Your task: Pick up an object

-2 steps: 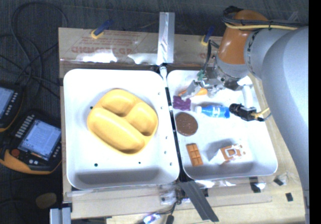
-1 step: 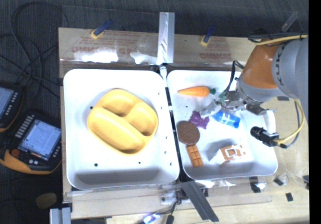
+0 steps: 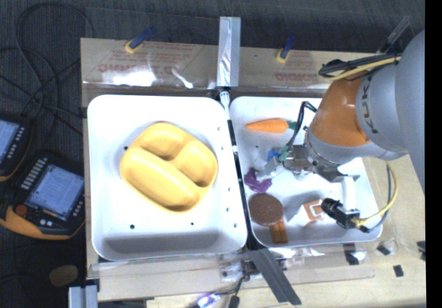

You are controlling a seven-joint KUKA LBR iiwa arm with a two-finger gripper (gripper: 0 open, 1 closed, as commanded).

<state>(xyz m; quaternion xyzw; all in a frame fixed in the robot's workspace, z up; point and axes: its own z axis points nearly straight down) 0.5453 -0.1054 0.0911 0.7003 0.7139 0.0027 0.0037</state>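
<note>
In the left bin [image 3: 103, 161] a large yellow, bread-like object [image 3: 169, 165] is seen lying near the middle, well apart from the arm and untouched. Across the divider, in the right bin [image 3: 366, 231], several small things are scattered: an orange carrot [image 3: 268, 126] near the far wall, a purple piece [image 3: 257, 179] close to the divider, a brown round disc [image 3: 265, 208] with a small orange-brown block [image 3: 278, 232] just beside it at the near wall, and a small orange-and-white item [image 3: 314, 210] further right. The gripper [image 3: 293, 159] is lowered into this bin, between the carrot and the disc, close to a small blue-green thing [image 3: 277, 155] — whether that thing is touched cannot be told. The wrist hides the working end, so whether the hand is open or closed cannot be told, and nothing is seen to be gripped. The task is judged to be at its early stage — an approach has been made, but no object is shown lifted; grasp and lift are left.
</note>
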